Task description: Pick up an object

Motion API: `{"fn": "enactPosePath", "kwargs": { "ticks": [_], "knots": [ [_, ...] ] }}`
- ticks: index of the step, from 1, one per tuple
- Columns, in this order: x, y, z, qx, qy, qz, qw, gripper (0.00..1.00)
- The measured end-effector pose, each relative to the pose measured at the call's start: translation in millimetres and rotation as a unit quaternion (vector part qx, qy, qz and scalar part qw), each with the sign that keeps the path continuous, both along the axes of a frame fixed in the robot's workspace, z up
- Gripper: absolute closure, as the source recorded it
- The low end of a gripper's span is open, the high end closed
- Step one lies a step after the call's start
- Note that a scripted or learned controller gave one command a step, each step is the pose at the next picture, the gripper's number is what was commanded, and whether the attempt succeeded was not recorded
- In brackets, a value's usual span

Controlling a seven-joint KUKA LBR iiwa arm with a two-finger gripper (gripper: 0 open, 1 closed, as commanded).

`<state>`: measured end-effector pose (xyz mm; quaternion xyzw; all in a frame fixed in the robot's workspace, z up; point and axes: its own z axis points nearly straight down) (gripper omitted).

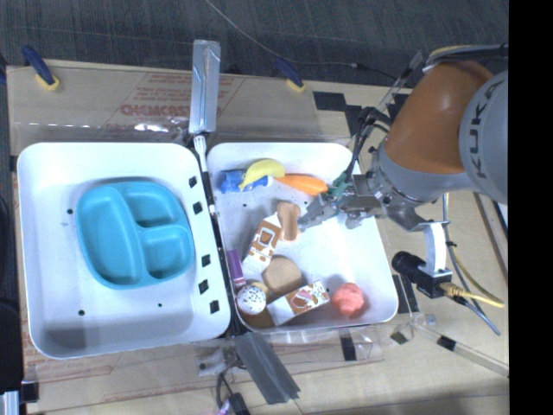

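Pincer [321, 211] low in the right bin [371, 262]; its opening cannot be told, nor any hold. Nearest objects: carrot [302, 182], banana [262, 172], hot dog [288, 220]. Risk: crowded items may be nudged aside or pinched together.

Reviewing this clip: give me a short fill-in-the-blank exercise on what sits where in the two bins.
1. The blue divided tray lies in the ____ bin.
2. The banana lies beside a carrot whose colour is ____.
3. The pink ball sits near the right bin's ____ right corner.
4. The gripper hangs over the ____ bin.

Missing words: left; orange; lower; right
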<state>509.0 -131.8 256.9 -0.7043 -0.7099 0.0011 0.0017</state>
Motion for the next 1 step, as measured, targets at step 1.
{"fn": "enactPosePath", "kwargs": {
  "ticks": [1],
  "knots": [
    [50.5,-0.3,-142.2,0.0004,-0.011,-0.095,0.9954,0.0]
  ]
}}
